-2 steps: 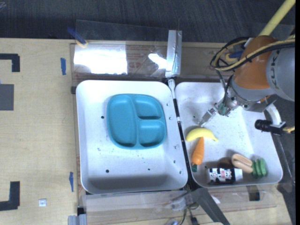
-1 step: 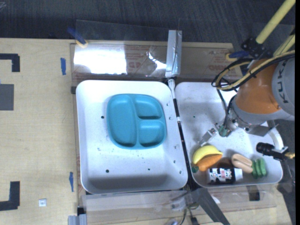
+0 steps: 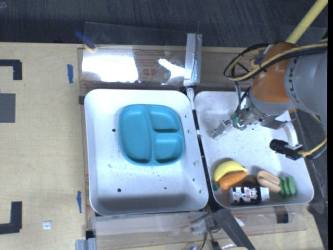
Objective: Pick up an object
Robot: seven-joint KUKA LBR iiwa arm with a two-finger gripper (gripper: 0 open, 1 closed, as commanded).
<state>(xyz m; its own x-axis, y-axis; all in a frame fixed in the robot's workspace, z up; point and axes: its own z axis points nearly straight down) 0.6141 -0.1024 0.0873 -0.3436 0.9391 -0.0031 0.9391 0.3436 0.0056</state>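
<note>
The counter [image 3: 36,139] carried two white bins, and the right bin [image 3: 307,184] serves here as the landmark. To its left, touching along a shared rim, sat the left bin [image 3: 99,186], holding a blue divided tray [image 3: 151,133] near its middle. The arm [image 3: 291,85] came in over the right bin's upper right corner, its orange band above the wrist, and cables looped around it. The gripper [image 3: 222,129] hung over the bare upper left part of the right bin, well apart from anything it might take; its fingers looked slightly apart with nothing between them, though the view was too small and slanted to be certain. All the candidate objects were crowded along the right bin's lower edge: a yellow banana [image 3: 229,168], an orange carrot-like piece [image 3: 232,179] touching it just below, a dark bottle with a white label [image 3: 248,194], a tan hot-dog-like toy [image 3: 268,179] and a green piece [image 3: 287,186] toward the lower right. The risks, as judged from this layout, came from that crowding: fingers coming down among touching items could land on two at once, push one aside, or strike the bin wall, since the pile lay against it. The rounded banana could also slip out of a shallow grip, and closing where the gripper hung would catch nothing.
</note>
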